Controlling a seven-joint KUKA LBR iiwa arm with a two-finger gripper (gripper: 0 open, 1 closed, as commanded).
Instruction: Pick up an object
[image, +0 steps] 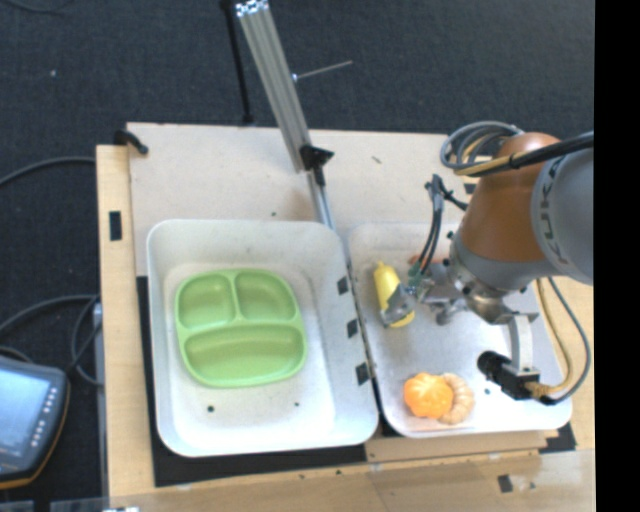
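A yellow banana-shaped toy (387, 289) lies at the left side of the right bin (440, 345). My gripper (408, 297) reaches in from the right and sits right at the toy's lower end, touching or nearly touching it. An orange fruit with a tan shrimp-like piece against it (437, 397) rests near the front of the same bin. The grey and orange arm (515, 220) covers the bin's back right part.
The left bin (250, 240) holds a green three-compartment plate (240, 326). A slanted metal pole (285, 100) stands behind the bins. Cables and a black fitting (510, 375) hang at the right bin's right side.
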